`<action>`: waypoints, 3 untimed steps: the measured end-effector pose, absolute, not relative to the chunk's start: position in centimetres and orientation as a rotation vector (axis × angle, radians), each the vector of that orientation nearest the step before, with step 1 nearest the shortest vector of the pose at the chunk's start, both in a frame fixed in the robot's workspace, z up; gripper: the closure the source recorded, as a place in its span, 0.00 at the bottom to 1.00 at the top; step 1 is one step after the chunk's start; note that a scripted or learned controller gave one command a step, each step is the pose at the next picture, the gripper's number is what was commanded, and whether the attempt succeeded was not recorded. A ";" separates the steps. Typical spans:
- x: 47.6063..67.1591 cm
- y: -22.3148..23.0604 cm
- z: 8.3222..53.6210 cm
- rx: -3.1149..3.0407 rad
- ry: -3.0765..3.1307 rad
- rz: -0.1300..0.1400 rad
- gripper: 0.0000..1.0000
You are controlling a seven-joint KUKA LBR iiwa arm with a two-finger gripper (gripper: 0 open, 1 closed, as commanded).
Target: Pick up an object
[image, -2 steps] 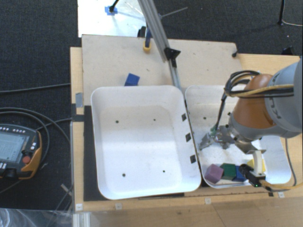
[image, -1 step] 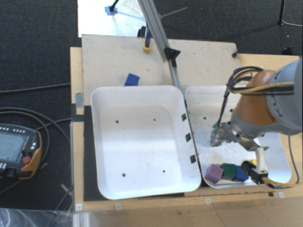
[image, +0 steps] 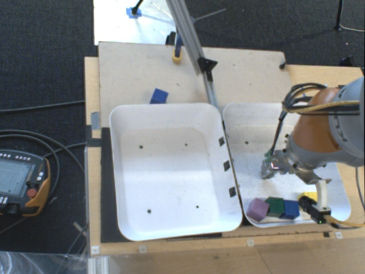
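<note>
In the right bin (image: 251,131) a purple block (image: 258,209), a green block (image: 276,205) and a blue block (image: 291,209) lie in a row against the front wall. A small yellow piece (image: 308,197) sits just right of them, partly behind the arm's fittings. My gripper (image: 271,168) hangs over the middle of that bin, a little above and behind the blocks and apart from them. The grey and orange wrist (image: 317,131) covers the bin's right side. I see nothing held.
The left bin (image: 165,111) adjoins the right one along a shared wall. A blue block (image: 159,96) lies on the bench board behind the left bin. A slanted metal pole (image: 191,36) crosses above the back edge. A teach pendant (image: 20,181) sits off the bench, left.
</note>
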State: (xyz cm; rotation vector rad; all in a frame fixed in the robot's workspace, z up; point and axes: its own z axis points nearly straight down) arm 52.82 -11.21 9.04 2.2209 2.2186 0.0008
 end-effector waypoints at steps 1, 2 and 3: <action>55.2 -13.4 22.6 2.209 2.219 0.008 1.00; 52.8 -14.0 8.7 2.222 2.222 -0.001 1.00; 64.5 -9.1 9.2 2.203 2.229 0.011 1.00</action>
